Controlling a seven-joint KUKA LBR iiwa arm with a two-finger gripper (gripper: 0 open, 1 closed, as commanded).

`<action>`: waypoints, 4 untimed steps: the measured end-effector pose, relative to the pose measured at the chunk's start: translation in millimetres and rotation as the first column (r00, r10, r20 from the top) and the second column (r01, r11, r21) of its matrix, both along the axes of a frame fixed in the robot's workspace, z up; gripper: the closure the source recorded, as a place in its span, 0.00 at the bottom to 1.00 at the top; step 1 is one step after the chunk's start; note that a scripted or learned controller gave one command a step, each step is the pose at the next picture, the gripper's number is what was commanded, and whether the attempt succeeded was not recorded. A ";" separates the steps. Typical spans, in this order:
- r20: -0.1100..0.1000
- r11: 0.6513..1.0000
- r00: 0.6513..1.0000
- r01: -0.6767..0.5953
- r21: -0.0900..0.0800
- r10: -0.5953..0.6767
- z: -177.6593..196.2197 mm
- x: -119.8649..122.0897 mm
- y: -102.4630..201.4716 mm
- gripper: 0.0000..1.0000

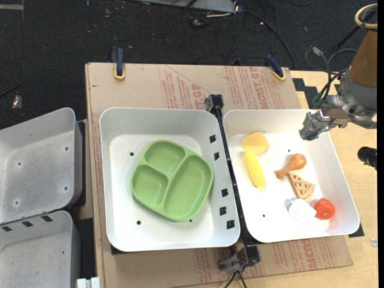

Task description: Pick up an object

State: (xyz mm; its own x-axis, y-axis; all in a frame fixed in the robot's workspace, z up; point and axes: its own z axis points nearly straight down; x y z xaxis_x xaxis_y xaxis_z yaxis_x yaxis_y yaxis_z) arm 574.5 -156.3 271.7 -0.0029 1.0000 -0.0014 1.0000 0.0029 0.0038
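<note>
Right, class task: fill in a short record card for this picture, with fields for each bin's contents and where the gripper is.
left bin: green divided plate
right bin: yellow block, corn cob, drumstick, waffle wedge, white piece, red piece
gripper: over the right bin's far right corner, nothing seen between its fingers
bench: brown board, clamped at the far edge

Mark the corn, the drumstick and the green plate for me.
corn (254, 168), camera view, middle of the cob
drumstick (291, 165), camera view, meaty end
green plate (173, 180), camera view, centre ridge
</note>
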 end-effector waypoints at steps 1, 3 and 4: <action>-0.005 1.000 1.000 -0.002 0.002 0.002 -0.8 -7.9 56.0 1.00; -0.005 1.000 1.000 -0.004 0.002 0.004 -19.5 -11.4 161.0 1.00; -0.006 1.000 1.000 -0.003 0.002 0.003 -34.3 -9.9 206.8 1.00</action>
